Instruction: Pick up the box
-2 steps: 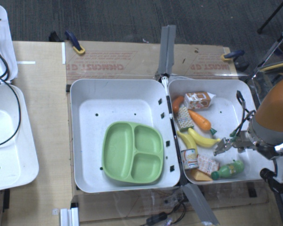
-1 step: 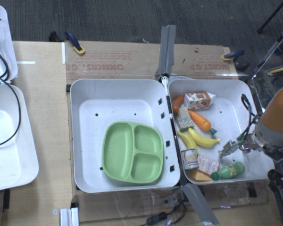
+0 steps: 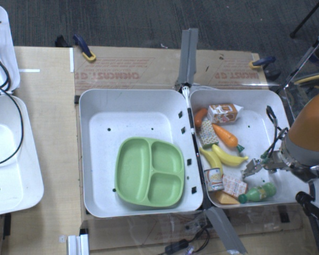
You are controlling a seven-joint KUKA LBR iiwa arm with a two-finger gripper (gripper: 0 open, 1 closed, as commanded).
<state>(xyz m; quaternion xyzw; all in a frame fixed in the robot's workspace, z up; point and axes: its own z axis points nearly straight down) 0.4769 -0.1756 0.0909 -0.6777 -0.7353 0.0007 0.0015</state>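
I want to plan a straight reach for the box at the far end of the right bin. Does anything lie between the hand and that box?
Yes. The hand hovers low in the right bin. The box lies at the far end. Between them lie the banana and the carrot.

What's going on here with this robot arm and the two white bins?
The grey arm's two-finger gripper hovers low in the right white bin, near the yellow bananas and green bottle. It holds nothing. The small orange-and-white carton box lies untouched at the bin's far end. The left white bin holds a green divided plate.
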